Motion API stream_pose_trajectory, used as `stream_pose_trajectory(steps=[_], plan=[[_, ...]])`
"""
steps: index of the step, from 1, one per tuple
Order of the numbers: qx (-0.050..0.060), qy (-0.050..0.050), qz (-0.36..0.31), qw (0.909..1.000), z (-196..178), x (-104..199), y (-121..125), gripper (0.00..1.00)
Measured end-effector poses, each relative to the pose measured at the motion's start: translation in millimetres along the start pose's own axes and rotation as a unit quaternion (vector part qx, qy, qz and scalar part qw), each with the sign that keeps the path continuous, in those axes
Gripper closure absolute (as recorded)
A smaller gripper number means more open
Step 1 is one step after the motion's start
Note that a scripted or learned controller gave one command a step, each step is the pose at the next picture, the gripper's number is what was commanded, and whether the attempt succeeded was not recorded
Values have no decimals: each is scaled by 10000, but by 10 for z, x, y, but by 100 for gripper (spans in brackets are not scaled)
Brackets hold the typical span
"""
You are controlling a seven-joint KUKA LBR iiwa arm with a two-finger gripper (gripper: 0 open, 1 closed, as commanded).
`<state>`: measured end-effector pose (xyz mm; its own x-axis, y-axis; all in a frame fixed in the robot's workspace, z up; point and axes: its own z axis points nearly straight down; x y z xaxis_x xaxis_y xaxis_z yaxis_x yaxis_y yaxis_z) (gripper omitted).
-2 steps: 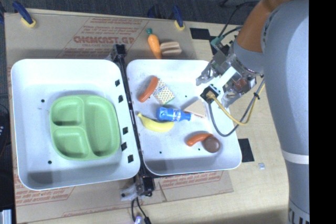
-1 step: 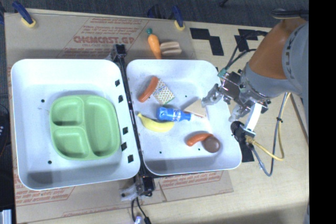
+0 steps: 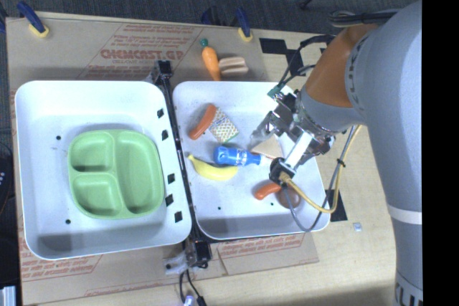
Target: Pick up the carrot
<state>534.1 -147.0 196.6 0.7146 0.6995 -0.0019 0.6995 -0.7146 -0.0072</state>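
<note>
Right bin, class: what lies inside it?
Inside the right bin: a sausage, a patterned block, a blue bottle, a banana and a small orange piece. The arm covers its right part, so anything beneath is hidden.

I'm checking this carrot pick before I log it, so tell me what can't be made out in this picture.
Camera view:
- the pale wedge in the right bin: mostly under the gripper, so unidentifiable.
- the orange piece and the brown thing beside it: partly covered by the arm, too small to name.
- the right bin's right-hand wall: partly behind the arm.
- the checkered packet: print too small to read.
</note>
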Motion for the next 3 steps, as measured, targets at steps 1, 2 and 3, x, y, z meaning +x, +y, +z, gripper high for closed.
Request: stream_pose_trajectory(steps=[1, 2, 3], plan=[[-16, 1, -278, 9996, -116, -88, 520, 0], [-14, 5, 440, 9990, -854, 35, 740, 0], [12, -5, 1233, 9924, 567, 368, 1021, 0]])
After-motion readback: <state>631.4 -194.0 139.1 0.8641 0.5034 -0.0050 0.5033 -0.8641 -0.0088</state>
